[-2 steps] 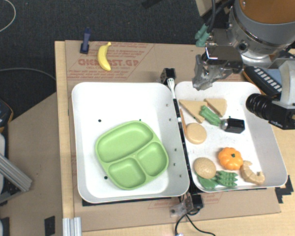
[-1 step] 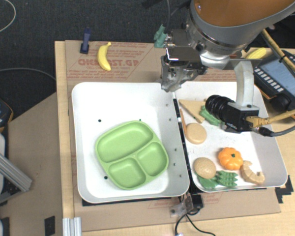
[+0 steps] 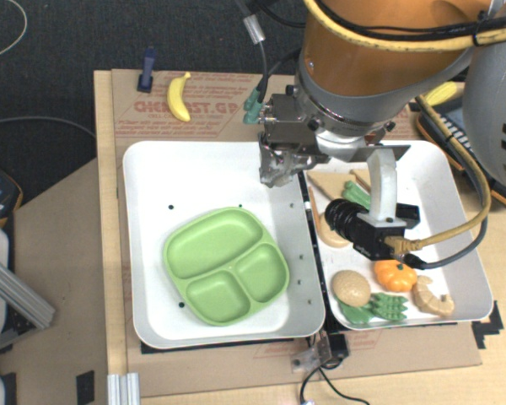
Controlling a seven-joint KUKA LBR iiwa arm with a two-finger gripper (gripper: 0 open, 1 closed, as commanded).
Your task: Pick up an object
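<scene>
My gripper (image 3: 279,165) hangs below the big orange and grey wrist, over the far end of the wall between the two bins. Nothing shows in its grasp. In the left bin (image 3: 143,226) lies a green divided plate (image 3: 226,264). The right bin (image 3: 455,226) holds an orange pumpkin (image 3: 395,275), a beige round piece (image 3: 351,287), a green leafy toy (image 3: 376,309), a tan piece (image 3: 431,299), another green toy (image 3: 357,194) and a tan spoon-like piece (image 3: 329,224). The arm hides the far part of the right bin.
A yellow banana (image 3: 179,97) and a blue clip (image 3: 146,70) lie on the cardboard behind the left bin. A black cable fitting (image 3: 358,229) and a white bracket (image 3: 384,188) hang from the arm over the right bin. Cables run at the right.
</scene>
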